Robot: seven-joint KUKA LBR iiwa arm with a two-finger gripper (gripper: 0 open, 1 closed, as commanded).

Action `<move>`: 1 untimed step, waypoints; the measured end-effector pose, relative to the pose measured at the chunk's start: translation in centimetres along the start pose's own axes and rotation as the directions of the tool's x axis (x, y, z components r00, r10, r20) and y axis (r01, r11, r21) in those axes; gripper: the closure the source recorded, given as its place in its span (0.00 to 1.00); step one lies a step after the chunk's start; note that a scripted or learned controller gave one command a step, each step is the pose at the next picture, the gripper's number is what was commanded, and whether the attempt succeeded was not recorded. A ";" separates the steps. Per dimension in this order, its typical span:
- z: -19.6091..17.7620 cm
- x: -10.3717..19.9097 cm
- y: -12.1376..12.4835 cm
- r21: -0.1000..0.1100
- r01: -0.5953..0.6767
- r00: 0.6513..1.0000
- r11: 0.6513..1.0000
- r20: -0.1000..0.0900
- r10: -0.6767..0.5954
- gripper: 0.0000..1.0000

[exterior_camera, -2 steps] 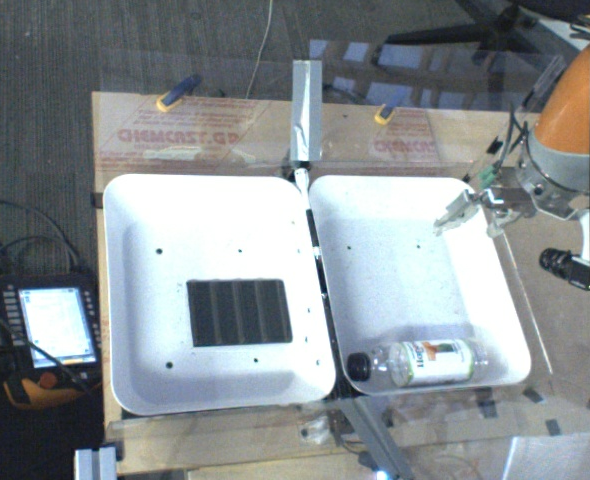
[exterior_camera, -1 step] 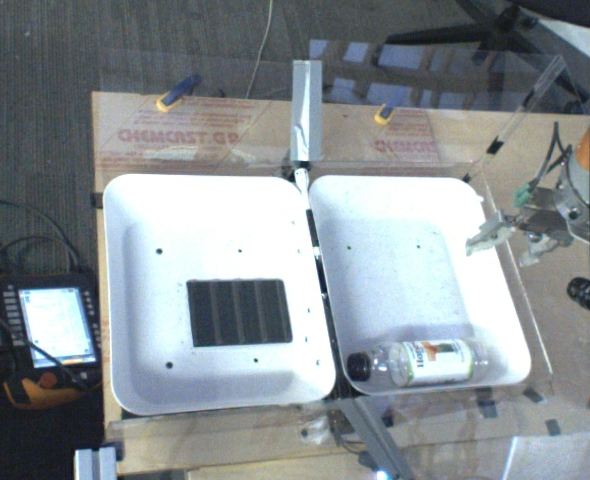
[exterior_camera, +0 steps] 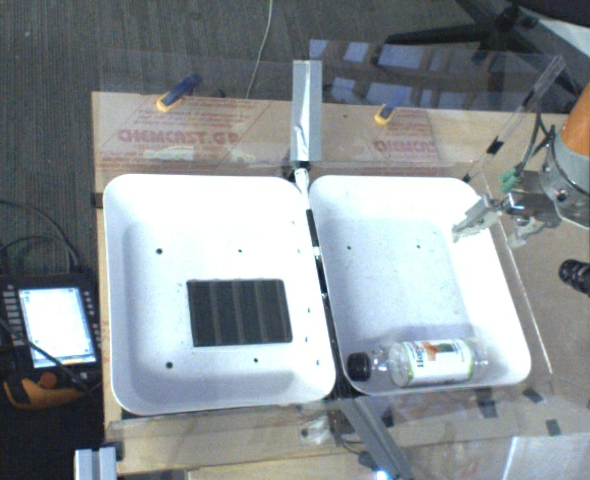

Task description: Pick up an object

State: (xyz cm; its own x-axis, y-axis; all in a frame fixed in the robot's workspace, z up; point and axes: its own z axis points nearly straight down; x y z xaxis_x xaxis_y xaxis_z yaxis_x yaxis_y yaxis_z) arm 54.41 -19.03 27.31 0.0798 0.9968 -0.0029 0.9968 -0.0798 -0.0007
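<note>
The gripper (exterior_camera: pixel 472 224) is hanging over the upper right rim of the right bin (exterior_camera: pixel 395 258), reaching in from the right side. Its metal tip is pointing left and slightly down toward the bin floor, but it is small and blurred against the white plastic, so whether it is spread or pressed together cannot be told, and nothing can be made out at its tip. Behind it, the wrist and the orange band of the arm (exterior_camera: pixel 575 133) are being cut off by the frame's right side, with thin cables and a green fitting trailing just above and to the right of the tool.

A clear plastic bottle (exterior_camera: pixel 415 363) with a dark cap and a white label carrying an orange mark is lying on its side well below the tool and a little to its left, against the near wall of the same bin; the label's print is too small to read.

Far to the tool's left, across the divider, the left bin (exterior_camera: pixel 145 228) is holding a flat dark ribbed panel (exterior_camera: pixel 239 312) on its floor.
</note>
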 end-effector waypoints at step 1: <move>-0.6 -0.8 -5.9 0.001 -0.028 1.000 1.000 -0.003 0.028 0.00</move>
State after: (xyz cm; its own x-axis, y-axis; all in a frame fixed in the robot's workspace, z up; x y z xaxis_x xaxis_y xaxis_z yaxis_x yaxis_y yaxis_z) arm 48.43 -19.33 27.90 0.1072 0.9942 0.0000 0.9942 -0.1072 -0.0016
